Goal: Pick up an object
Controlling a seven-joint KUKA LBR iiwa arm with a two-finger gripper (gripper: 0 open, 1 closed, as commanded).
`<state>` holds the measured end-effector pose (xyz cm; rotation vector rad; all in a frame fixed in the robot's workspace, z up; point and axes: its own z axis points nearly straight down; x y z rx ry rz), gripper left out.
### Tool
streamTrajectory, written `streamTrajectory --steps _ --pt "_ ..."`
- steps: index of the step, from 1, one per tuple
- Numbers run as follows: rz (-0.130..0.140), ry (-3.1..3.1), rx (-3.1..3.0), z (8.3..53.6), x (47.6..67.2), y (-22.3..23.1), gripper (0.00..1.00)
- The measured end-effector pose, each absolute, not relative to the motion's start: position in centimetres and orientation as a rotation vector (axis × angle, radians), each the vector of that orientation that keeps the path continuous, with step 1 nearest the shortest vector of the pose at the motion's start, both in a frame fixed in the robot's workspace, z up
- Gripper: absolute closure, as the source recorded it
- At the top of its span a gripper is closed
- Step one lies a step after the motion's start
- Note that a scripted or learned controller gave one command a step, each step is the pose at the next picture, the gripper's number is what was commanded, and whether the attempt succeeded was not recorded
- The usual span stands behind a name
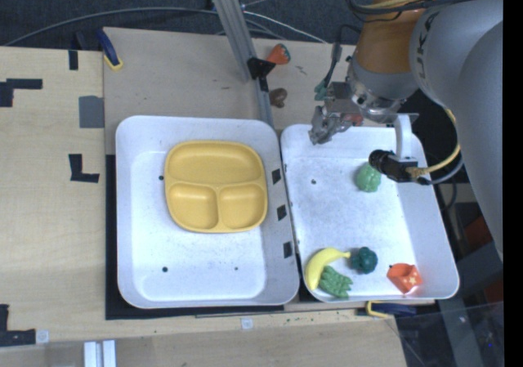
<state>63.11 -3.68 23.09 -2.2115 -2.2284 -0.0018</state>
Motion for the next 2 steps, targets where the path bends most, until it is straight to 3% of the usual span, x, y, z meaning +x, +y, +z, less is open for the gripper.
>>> streamTrajectory --steps 1,2 --pt "0.002 -2.227 -2.211 22.9 61.8 2.2 1.00" --pt "0.000 -2.228 -2.212 23.1 62.4 6.9 1.00"
